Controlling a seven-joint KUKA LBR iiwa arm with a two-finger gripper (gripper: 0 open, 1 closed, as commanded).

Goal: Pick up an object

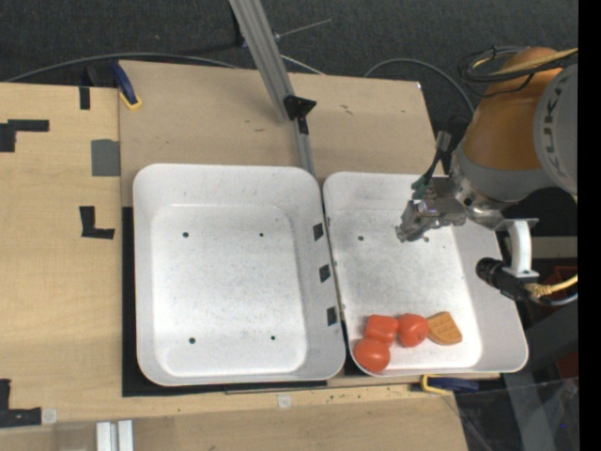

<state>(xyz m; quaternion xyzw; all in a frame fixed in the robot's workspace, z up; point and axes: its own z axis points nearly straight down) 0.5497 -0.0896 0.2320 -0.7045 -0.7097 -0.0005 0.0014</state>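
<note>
On the desk (216, 111), the left bin (225, 181) sits bare at nine o'clock, while the right bin (394, 252) keeps three red pieces (390, 336) and an orange piece (445, 328) bunched at its six o'clock edge, probably crowded against the rim. The claw (413, 228) hovers at the bin's one o'clock, apparently well short of them; it carries nothing I can see, and whether it is open is too blurred to tell.

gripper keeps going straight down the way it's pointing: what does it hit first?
Most likely the bare floor of the right bin. The gripper points down over its upper half; the red objects and the orange piece lie well toward the near edge. Depth is hard to judge.
</note>
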